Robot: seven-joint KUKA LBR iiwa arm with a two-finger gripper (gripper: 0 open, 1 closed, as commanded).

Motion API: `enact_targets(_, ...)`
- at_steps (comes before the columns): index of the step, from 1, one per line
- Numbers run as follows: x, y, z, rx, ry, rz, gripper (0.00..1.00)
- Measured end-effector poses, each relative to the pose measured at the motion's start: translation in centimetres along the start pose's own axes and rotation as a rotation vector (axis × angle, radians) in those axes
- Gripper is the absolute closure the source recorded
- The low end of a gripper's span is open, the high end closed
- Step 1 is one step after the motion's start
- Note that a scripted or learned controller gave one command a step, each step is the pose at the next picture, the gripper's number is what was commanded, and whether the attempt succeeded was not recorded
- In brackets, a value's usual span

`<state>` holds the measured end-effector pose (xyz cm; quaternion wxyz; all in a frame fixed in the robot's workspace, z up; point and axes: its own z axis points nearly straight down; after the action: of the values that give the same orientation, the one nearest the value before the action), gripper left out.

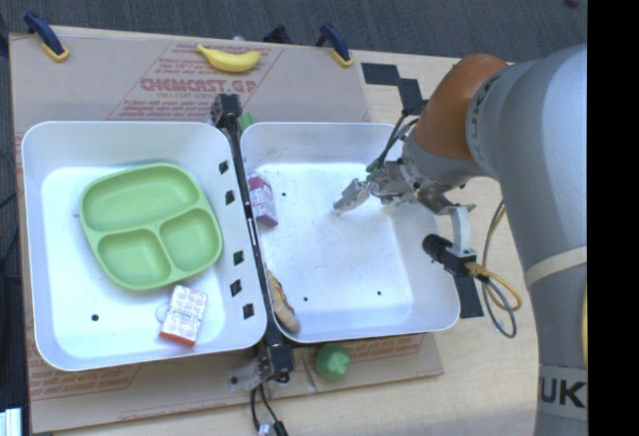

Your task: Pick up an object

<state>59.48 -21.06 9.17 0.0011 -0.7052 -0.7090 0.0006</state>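
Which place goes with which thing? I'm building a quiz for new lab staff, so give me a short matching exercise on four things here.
Things:
1. Green divided plastic plate
2. Yellow toy banana
3. Round green ball
4. Small red-and-white packet

Places:
A. Cardboard behind the bins
B. Right bin, by the divider
C. Left bin
D. Cardboard in front of the right bin

Pairs: 1-C, 2-A, 3-D, 4-B

grey arm (539, 185), orange band (449, 105), yellow cable (499, 289)
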Motion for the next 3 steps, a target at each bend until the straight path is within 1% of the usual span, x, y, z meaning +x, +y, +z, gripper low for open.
enact_targets(1,0.0,6.2,-11.7,-0.004,-0.001,0.000,0.00)
enact_targets(2,0.3,6.2,0.1,0.001,0.000,-0.003,0.00)
enact_targets(3,0.3,6.3,-1.1,0.000,0.000,-0.007,1.00)
